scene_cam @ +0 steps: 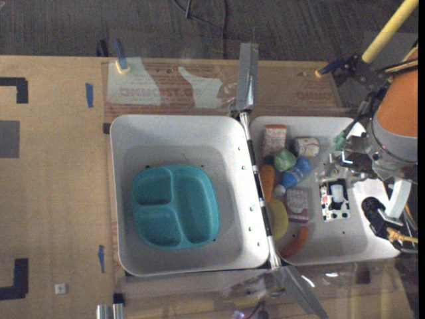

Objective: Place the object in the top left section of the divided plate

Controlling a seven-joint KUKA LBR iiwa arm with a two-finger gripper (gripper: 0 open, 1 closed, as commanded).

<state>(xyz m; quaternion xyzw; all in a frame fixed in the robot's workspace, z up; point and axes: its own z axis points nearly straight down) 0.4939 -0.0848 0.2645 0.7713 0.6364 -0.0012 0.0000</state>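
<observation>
A teal divided plate (pixel 175 206) sits bare in the left bin (pixel 126 138); toy foods (pixel 285 178) crowd the right bin's (pixel 352 241) left side. The pincer (pixel 335 198) hovers beside them, grip state unreadable. Picking comes next, apparently.

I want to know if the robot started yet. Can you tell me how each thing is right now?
divided plate: flat in the left bin, nothing in its sections.
left bin: holds the plate.
right bin: toy foods piled along its left side.
carrot: lying in the pile.
gripper: over the right bin, nothing seen held.
</observation>
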